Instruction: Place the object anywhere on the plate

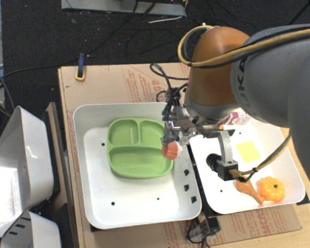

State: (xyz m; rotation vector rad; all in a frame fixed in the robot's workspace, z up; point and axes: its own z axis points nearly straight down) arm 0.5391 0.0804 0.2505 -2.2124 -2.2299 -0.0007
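We saw the end effector point(172, 139) closed on the object point(171, 151) at the plate's point(130, 148) right rim; released there, it might roll off.

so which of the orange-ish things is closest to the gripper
The small orange-pink object right under the gripper, at the green plate's right edge. The orange pumpkin and the orange piece beside it lie in the right bin.

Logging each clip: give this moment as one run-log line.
pincer: shut on orange object | position: over green plate right edge | left bin
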